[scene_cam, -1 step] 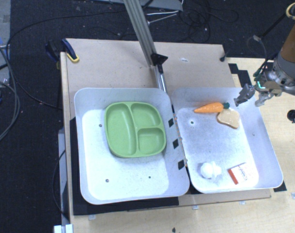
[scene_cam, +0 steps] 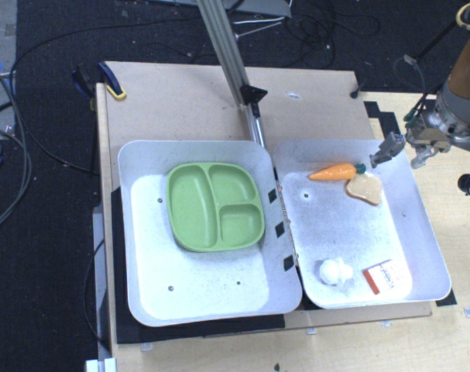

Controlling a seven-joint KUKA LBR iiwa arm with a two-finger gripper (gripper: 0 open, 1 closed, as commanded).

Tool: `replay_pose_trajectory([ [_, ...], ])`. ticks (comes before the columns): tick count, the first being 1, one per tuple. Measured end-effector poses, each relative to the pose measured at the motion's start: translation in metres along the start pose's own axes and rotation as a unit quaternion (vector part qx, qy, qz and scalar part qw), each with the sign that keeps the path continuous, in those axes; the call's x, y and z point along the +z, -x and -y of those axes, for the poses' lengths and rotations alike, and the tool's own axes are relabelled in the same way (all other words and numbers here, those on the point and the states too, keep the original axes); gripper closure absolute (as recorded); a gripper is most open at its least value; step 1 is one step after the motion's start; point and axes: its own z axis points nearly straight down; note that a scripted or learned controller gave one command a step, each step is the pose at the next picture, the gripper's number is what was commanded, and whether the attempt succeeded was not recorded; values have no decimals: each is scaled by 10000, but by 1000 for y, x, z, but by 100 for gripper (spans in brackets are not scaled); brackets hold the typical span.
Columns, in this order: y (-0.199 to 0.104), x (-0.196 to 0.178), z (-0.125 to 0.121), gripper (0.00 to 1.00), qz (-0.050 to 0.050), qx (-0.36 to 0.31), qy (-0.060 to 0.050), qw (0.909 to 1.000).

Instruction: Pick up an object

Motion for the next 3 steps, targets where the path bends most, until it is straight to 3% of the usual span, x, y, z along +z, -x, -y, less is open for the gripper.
replay_pose_trajectory([
  [2, -4, 86, 1, 0, -5, 5, -23, 10000],
  [3, -3, 136, -1, 0, 19, 2, 21, 10000],
])
